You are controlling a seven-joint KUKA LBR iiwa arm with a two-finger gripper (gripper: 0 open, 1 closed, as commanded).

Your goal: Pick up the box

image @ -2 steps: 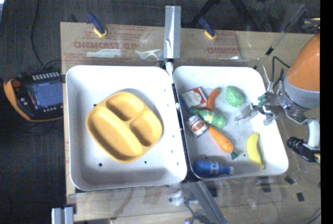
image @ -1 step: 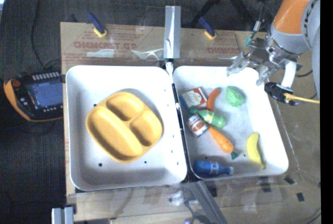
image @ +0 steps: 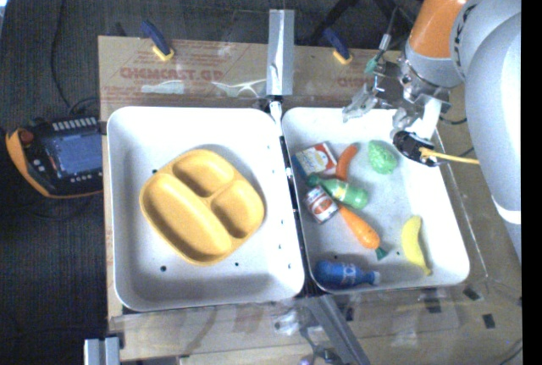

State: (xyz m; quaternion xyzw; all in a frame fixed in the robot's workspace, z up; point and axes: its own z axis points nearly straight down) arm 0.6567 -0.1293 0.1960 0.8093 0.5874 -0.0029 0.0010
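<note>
The box (image: 315, 158), red and white, lies flat in the right bin (image: 449, 211), at its far left, near the divider, untouched. Just beside it sit an orange pepper-like piece (image: 346, 160), a small can (image: 321, 203) and a green bottle (image: 347, 194); a green lump (image: 382, 157) lies further right. The end effector (image: 385, 105) hovers over the bin's far edge, well apart from the box, nothing between its fingers; whether they are spread I cannot tell. The approach, descent and grasp are all left to do.

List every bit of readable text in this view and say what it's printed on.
"CHEMCAST" in faint red: protective sheet on the board behind the bins.
Box: label too blurred to read.
Can, blue bottle: labels unreadable.
Pendant screen: too small to read.
</note>
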